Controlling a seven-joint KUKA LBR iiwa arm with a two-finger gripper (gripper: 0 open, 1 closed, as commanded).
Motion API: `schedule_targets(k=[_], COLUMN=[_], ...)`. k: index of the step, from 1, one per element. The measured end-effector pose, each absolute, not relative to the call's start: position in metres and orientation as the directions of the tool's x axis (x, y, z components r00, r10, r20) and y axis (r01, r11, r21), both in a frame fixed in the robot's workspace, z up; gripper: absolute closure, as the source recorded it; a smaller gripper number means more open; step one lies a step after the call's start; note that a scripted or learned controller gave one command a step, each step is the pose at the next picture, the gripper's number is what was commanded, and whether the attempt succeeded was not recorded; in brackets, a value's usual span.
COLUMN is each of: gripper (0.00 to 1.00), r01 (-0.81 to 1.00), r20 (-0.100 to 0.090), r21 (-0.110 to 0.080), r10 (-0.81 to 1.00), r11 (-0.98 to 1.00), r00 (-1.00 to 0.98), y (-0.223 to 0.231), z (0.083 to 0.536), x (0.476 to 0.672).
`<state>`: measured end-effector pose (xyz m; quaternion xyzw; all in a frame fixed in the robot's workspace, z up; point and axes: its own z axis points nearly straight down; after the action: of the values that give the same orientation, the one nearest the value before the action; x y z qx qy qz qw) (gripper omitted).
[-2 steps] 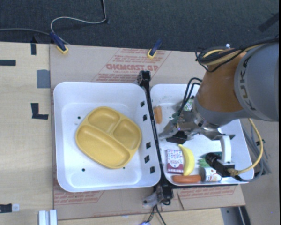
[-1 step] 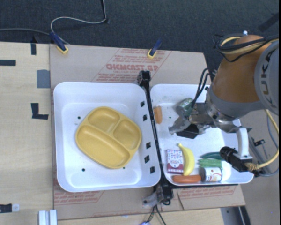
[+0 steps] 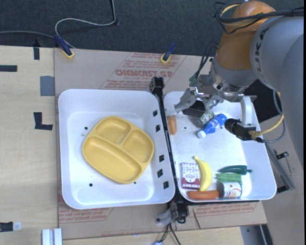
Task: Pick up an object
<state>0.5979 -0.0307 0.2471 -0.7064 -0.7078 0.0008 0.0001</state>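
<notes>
So we've got the pincer (image 3: 196, 102) down in the far part of the right bin (image 3: 260, 162), hanging off the grey arm (image 3: 275, 40) with its orange band (image 3: 242, 14). We honestly can't tell whether it's spread or closed; the metal bits blur together from this angle, and we can't see anything between them.

Just beside it, toward the near right, is one blue bottle (image 3: 212, 124) with a white cap, lying on its side. It looks like it's right under the wrist hardware, but we can't say whether they touch. On the other side of the pincer, close to the bin's left wall, there's one small orange piece (image 3: 172, 125).

Further toward the near edge of the same bin we count a little cluster: one banana (image 3: 205, 173), one pink-and-white carton (image 3: 189, 174) just left of it, one carrot or sausage-looking orange thing (image 3: 203, 194) lying across the front, one green pepper-ish item (image 3: 232, 171), and one small can (image 3: 233, 190) with a red and white label below that. So seven loose things in that bin by our count.

Well away from the pincer to the left sits the second bin (image 3: 71, 152), holding one yellow divided plate (image 3: 118, 148) with three compartments, tilted at an angle.

Both bins rest on a cardboard sheet (image 3: 137, 73) on the desk (image 3: 20, 152), with two blue-and-yellow clamps (image 3: 65, 47) at the far edge of the sheet.
</notes>
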Motion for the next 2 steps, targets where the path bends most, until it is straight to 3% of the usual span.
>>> schedule_targets(k=[1,2], gripper=[1.00,1.00], r01=[1.000,1.000], r20=[0.000,-0.001], r21=[-0.002,-0.001], r10=[1.000,1.000], r11=[0.002,0.000], r00=[-0.002,0.000], y=[0.033,-0.011], z=[0.250,0.263], x=[0.536,0.501])
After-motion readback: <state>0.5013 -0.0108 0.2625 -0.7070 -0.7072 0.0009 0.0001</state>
